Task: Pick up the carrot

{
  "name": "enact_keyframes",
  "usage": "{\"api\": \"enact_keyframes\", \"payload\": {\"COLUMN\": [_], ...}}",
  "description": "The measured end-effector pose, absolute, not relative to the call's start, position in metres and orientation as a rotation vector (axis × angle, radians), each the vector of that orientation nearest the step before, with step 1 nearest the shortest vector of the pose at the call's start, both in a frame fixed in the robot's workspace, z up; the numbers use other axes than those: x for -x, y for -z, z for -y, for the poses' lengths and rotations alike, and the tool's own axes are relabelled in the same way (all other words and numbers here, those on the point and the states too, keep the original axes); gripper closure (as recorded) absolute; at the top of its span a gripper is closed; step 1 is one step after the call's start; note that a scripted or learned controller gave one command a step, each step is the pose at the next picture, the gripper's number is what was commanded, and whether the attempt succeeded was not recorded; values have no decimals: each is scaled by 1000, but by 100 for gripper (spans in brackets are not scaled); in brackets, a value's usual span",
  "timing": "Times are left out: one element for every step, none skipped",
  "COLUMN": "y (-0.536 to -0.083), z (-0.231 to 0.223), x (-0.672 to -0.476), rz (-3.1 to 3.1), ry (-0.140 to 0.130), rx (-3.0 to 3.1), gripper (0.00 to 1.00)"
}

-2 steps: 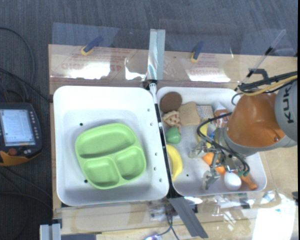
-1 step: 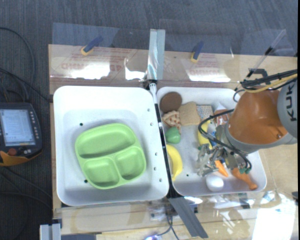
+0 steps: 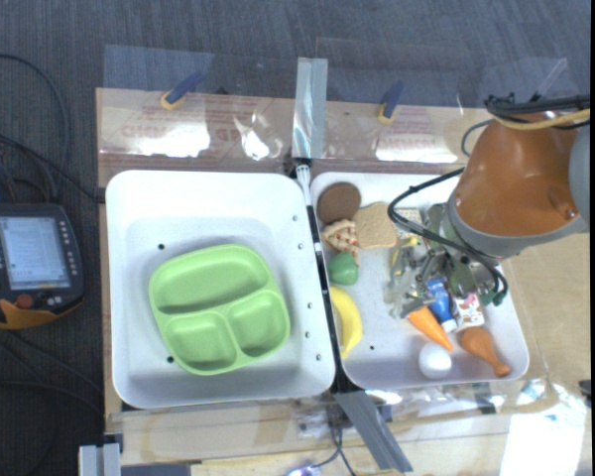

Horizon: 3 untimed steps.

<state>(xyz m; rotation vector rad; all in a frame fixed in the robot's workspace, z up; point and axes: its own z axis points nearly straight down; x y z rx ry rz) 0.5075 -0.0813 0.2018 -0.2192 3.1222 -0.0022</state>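
Lying nearest the camera in the right bin, a white egg sits by the front wall, with a brown drumstick just to its right. The carrot rests just behind the egg, in the bin's right half. Its long axis runs diagonally: the broad end lies at upper left, the tapered tip points toward the front right, close to the drumstick. A yellow banana lies along the left wall of this bin, with a green ball behind it. The left bin holds a green divided tray, tilted slightly.

The gripper hangs directly behind the carrot, over a blue-and-white item and a red-and-white carton. Cables and metal parts crowd its tip, so the state of the jaws cannot be told; nothing is visibly held between them. The orange band of the arm rises above it.

Farther back sit a tan pastry, a beige slab and a brown round item. A pendant lies on the floor at far left.
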Motion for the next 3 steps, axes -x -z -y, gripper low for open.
{"api": "enact_keyframes", "payload": {"y": [-198,-114,-91], "z": [82,136,114], "x": [-505,-501,-496], "rz": [-3132,-3118,-3126], "ry": [-1,-5,9], "rx": [217,434,220], "gripper": [0,0,0]}}
